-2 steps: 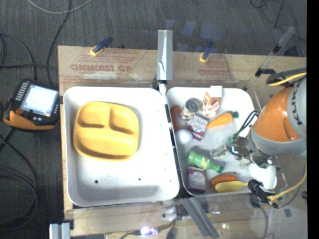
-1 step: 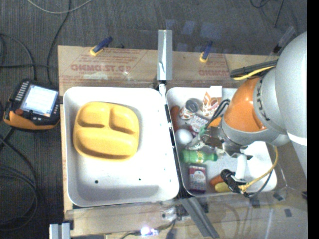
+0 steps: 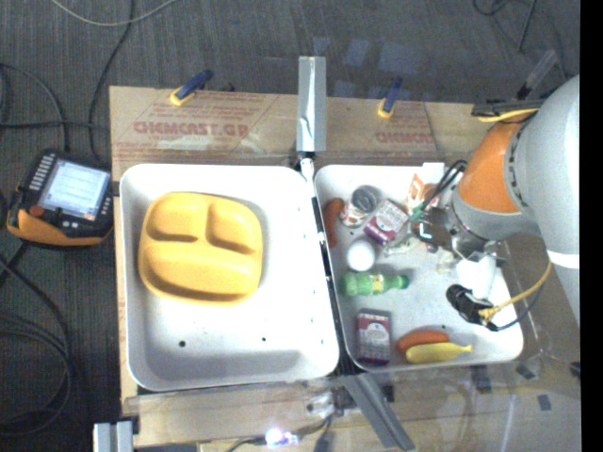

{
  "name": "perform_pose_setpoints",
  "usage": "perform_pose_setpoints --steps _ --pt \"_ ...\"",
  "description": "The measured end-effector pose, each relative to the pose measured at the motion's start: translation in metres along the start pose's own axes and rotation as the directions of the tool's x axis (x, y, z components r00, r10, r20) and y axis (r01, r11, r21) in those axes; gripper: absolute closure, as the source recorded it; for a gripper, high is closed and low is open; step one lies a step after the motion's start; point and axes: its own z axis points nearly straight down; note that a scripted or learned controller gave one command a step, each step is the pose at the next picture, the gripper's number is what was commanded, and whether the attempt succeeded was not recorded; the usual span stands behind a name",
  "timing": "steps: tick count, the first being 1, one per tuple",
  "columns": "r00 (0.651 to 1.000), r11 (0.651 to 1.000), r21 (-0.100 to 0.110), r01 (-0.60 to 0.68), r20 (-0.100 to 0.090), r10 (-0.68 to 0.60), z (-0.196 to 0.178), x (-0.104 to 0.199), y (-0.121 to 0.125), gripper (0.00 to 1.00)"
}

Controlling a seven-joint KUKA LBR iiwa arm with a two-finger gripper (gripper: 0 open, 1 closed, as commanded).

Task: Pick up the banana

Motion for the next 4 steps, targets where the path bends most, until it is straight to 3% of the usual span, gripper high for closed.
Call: perform_pose_setpoints --steps 1,2,3,4 --pt "0.999 0.999 0.017 -0.052 0.001 0.052 -0.014 0.044 -0.036 0.00" --pt "0.990 0.990 0.015 0.140 0.000 -0.140 -0.113 -0.047 -0.059 0.00" --pt "0.996 0.996 0.004 -0.088 0.002 0.088 -0.024 0.012 -0.051 0.00" --pt "1.000 0.999 0.017 -0.030 0.000 0.030 -0.095 0.107 -0.105 0.00"
